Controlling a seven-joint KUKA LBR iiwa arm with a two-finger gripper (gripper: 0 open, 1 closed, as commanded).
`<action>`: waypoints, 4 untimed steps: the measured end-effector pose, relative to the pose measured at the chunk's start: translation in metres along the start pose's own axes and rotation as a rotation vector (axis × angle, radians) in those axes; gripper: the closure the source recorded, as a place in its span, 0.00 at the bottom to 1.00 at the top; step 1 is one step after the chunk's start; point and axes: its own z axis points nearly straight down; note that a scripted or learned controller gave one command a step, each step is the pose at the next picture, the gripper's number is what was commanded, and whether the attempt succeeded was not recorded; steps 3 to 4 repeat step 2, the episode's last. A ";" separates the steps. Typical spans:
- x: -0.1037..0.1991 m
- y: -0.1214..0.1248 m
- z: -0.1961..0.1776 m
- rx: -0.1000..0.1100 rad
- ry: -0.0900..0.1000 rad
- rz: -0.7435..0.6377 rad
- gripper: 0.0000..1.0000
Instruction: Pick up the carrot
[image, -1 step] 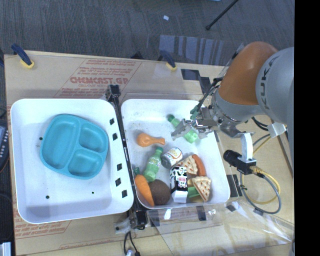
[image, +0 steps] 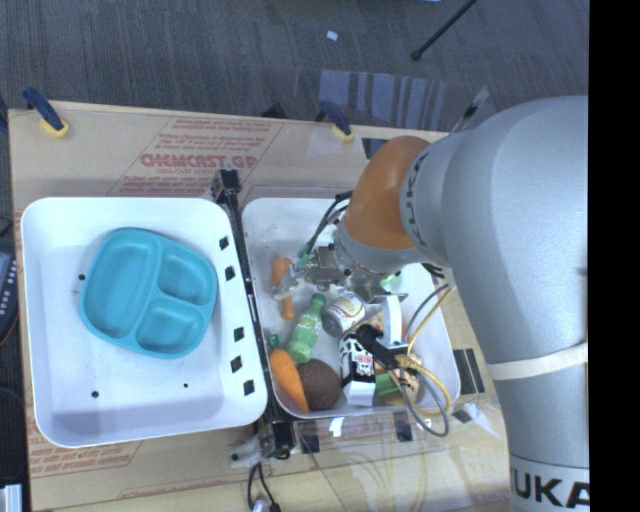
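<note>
Brown cardboard covers the bench under two white bins; the left bin (image: 50, 400) holds a blue divided plate (image: 148, 290). Near the right bin's (image: 262, 220) front edge lies the carrot (image: 287, 377), beside a brown ball (image: 320, 385). Above, the gripper (image: 345, 285) sits among clutter, its opening impossible to tell

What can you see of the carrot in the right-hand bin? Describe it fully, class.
The carrot is a smooth orange piece, seemingly plastic, with a bit of green at its upper end. It lies tilted near the front left corner of the right bin, close to the bin's left wall. A brown rounded object presses against its right side, and a green bottle lies just above it. The gripper is not on it.
</note>
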 end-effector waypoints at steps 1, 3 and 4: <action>0.009 0.041 -0.002 -0.001 -0.001 0.214 0.00; 0.010 0.042 -0.013 0.002 0.002 0.207 1.00; 0.010 0.042 -0.013 0.002 0.002 0.207 1.00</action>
